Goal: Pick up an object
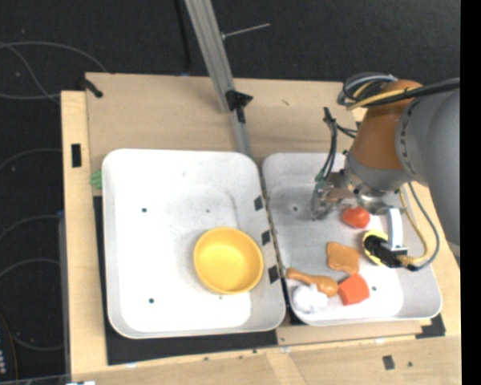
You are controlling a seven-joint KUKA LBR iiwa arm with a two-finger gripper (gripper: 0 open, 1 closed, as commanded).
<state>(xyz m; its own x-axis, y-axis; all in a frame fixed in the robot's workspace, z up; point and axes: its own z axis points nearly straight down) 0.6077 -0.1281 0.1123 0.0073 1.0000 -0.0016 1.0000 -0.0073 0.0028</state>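
Ideally the jaws, their state impossible to tell, centre squarely over the round red-orange ball (354,216) before descending.

The counter (168,115) looks like matt, pale wood or board. Both white bins (176,191) seem smooth plastic, faintly speckled. The yellow bowl (228,260) in the left bin looks like smooth plastic with a soft sheen. Beyond the bowl, a slanting pole (212,46) appears to be brushed metal.
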